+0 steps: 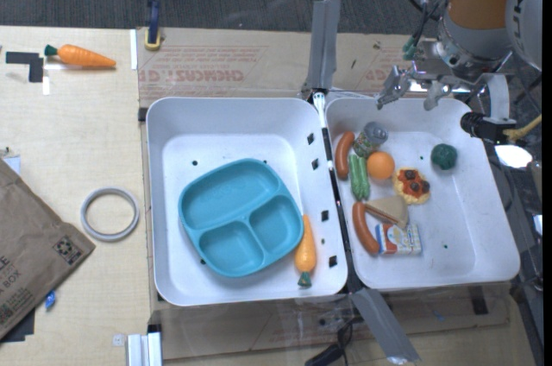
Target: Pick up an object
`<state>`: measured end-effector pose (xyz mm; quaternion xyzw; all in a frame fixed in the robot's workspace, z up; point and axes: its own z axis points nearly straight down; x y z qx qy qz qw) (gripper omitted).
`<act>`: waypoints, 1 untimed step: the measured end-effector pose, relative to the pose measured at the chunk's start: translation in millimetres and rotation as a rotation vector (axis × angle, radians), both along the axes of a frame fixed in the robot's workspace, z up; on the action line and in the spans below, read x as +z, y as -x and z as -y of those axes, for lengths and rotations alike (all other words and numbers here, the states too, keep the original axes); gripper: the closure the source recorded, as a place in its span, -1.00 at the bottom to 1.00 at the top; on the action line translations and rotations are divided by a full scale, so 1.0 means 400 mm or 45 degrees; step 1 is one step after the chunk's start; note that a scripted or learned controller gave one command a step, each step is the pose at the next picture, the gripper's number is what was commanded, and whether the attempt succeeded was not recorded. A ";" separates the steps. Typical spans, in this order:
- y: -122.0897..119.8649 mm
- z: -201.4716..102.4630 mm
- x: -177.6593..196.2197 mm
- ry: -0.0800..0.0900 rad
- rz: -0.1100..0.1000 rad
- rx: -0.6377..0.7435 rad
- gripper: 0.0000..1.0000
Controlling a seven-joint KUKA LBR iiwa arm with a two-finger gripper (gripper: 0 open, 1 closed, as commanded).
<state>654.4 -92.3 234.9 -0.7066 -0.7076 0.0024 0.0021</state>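
Our hand (412,91) hovered spread and released over the right bin's (483,265) far rim; we saw the orange (380,165) lying at its seven o'clock.

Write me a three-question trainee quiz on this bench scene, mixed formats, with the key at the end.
1. True or false: the blue divided tray lies in the right bin.
2. Multiple choice: what lies against the tray's right side in the left bin? A) a hot dog B) a carrot C) a roll of tape
3. Fill in: the gripper hangs above the right bin's ____ edge, apart from the food in it.

Key:
1. False; it lies in the left bin.
2. B, the carrot.
3. Far (top of the view).
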 end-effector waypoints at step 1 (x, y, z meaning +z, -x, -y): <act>0.010 0.088 0.008 0.002 0.003 -0.211 -1.00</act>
